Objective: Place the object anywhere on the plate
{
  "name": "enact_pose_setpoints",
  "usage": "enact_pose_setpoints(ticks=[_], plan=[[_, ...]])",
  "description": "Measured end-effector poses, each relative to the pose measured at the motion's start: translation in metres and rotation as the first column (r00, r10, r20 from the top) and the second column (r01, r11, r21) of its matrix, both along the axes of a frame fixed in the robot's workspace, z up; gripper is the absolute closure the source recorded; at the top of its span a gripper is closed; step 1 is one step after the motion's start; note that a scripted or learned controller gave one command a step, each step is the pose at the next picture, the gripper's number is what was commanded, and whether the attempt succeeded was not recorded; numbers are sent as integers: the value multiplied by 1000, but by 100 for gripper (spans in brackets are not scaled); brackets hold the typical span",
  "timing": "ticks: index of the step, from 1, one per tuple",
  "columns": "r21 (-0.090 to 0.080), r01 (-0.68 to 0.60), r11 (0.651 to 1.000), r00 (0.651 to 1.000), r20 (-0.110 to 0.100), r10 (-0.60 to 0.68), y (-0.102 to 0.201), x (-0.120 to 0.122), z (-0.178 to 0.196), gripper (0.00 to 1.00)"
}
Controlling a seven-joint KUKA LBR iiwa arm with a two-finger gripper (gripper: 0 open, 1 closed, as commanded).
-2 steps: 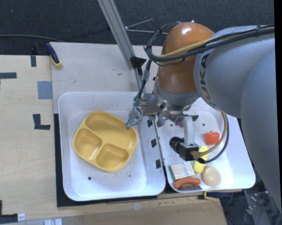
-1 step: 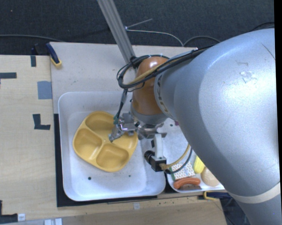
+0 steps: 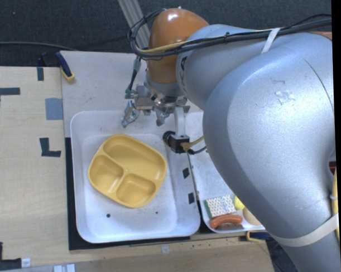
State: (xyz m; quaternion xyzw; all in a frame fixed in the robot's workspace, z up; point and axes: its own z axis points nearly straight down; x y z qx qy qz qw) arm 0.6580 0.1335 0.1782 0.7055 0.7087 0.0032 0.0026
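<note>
Hanging over the bin's (image 3: 82, 163) far rim, jaws (image 3: 143, 116) beside plate (image 3: 127, 170).

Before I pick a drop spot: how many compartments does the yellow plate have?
3. On the yellow plate: one long section along its upper right, one at its left, one at the bottom.

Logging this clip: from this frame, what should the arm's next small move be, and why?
Probably a short move toward the near edge, bringing the gripper over the yellow plate. It sits past the plate's far rim, above the left bin. Whether it carries anything is unclear, so check that before releasing.
</note>
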Motion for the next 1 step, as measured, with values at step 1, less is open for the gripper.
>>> enact_pose_setpoints(ticks=[1], plan=[[1, 0, 1000, 1000, 6, 0, 70, -24, -85, 0]])
